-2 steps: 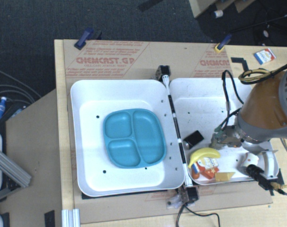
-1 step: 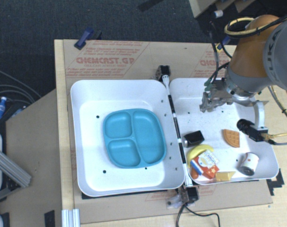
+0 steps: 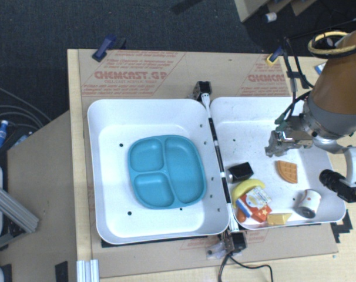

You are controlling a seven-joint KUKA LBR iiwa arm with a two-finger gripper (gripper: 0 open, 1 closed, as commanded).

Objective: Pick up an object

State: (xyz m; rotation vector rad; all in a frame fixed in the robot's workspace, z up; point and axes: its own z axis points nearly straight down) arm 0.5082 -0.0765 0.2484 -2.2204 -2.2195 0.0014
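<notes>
the grey metal two-finger gripper point(image 3: 279, 144) hangs over the right shallow white plastic bin point(image 3: 237, 113), toward its upper middle; whether its fingers are spread or closed i cannot tell, and nothing shows between them. at about 5 o'clock from it, a little apart, lies the orange waffle-textured toy wedge point(image 3: 287, 171), its long axis running from 11 to 5 o'clock. the small black block point(image 3: 240, 171) sits at 8 o'clock from the gripper. near the bin's lower edge cluster the yellow toy banana point(image 3: 247, 188), the red-and-white snack packet point(image 3: 255, 206), the pale yellow cheese-like wedge point(image 3: 278, 219) and the white cup on its side point(image 3: 308, 203). the left white bin point(image 3: 107, 122) holds the teal three-compartment plastic plate point(image 3: 166, 170).
</notes>
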